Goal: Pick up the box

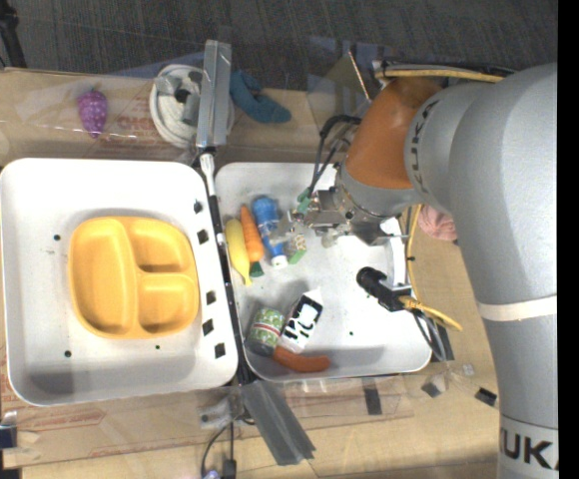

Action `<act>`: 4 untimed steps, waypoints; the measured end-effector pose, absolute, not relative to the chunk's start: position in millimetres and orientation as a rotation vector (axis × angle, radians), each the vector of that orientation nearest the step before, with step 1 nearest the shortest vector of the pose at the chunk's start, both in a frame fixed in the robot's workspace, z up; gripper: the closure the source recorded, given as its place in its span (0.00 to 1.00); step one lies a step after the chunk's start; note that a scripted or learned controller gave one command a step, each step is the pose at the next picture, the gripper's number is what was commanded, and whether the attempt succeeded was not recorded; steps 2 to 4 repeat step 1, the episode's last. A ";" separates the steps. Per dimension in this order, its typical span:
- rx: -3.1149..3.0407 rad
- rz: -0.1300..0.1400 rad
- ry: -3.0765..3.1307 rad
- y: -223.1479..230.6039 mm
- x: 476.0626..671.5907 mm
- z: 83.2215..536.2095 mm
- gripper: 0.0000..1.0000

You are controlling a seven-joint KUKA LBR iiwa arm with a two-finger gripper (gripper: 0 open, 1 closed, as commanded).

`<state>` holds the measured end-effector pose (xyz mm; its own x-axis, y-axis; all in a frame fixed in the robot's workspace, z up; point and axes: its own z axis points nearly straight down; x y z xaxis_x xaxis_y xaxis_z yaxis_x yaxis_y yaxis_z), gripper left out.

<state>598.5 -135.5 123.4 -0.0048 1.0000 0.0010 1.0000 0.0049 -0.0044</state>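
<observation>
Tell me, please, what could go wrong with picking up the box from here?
The gripper sits by the blue bottle and carrot, apart from the box, so it may close on the wrong item. The box lies crowded by the green can and the red sausage; a grasp could nudge those or knock the box askew.

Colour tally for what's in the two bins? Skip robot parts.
Yellow: 2, tray and banana
Orange: 1, carrot
Blue: 1, bottle
Green: 1, can
Black and white: 1, box
Red: 1, sausage
Total: 7
</observation>
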 end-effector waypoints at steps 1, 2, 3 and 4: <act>-2.099 0.000 -2.338 -171.1 638.1 93.7 0.00; -2.099 0.000 -2.338 -171.1 638.1 93.7 0.00; -2.099 0.000 -2.338 -171.1 638.1 93.7 0.00; -2.099 0.000 -2.338 -171.1 638.1 93.7 0.00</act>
